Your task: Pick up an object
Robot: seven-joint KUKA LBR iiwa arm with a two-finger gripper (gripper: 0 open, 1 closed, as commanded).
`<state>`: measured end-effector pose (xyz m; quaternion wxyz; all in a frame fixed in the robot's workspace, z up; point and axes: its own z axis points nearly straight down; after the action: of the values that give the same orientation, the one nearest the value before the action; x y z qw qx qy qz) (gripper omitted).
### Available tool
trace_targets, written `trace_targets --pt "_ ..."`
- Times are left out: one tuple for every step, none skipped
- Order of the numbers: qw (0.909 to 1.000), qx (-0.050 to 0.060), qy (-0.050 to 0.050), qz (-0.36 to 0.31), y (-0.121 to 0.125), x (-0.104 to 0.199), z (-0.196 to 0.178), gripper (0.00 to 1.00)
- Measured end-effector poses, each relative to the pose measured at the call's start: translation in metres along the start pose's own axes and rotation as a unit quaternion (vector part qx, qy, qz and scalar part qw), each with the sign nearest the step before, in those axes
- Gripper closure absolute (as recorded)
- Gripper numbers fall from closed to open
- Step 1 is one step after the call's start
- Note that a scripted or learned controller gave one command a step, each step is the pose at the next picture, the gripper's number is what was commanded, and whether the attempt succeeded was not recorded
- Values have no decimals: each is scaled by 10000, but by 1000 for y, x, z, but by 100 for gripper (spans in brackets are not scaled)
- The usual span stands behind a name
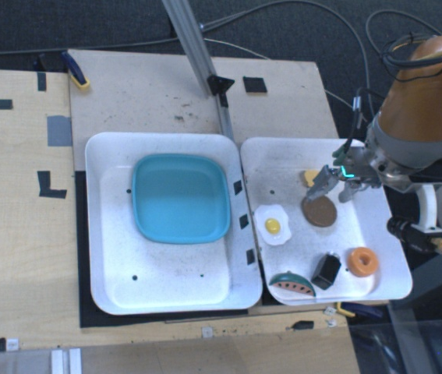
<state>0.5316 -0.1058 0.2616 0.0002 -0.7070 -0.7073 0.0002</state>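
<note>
- Brown disc (320, 211), flat in right bin (283, 156), near the middle, just under gripper (336, 186).
- Gripper low over that disc, two grey fingers (323, 181) apart, straddling its upper edge; nothing seen between them; contact with disc not clear.
- Yellow bit (309, 178) just left of the fingers, partly hidden, shape not clear.
- Fried egg (272, 226) left of disc, near bin's left wall, white with yellow yolk.
- Melon slice (293, 284) at bin's lower left, red with green rind.
- Black block (327, 270) just right of melon slice, tilted.
- Orange donut (362, 261) lower right, apart from block.
- Grey arm (411, 115) with orange band reached in from the right, wrist above bin's right rim, cables looped behind.
- Left bin (96, 209) beside right bin, walls touching; blue plate (181, 198) lay flat in it, squarish with rounded corners.
- Both bins sat on pale wood bench (18, 209), black tape patches on its left part.
- Metal post (193, 33) slanted up from between the bins toward top edge.
- Blue-yellow clamp (76, 70) at bench's upper left corner.
</note>
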Motion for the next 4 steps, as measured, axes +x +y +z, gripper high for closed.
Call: trace_targets --pt "10000 1 0 0 0 0 0 0" --pt "10000 23 1 4 -8 -7 55 0" --pt "10000 29 3 3 -14 -12 115 0" --pt "10000 26 4 0 -15 -11 168 0"
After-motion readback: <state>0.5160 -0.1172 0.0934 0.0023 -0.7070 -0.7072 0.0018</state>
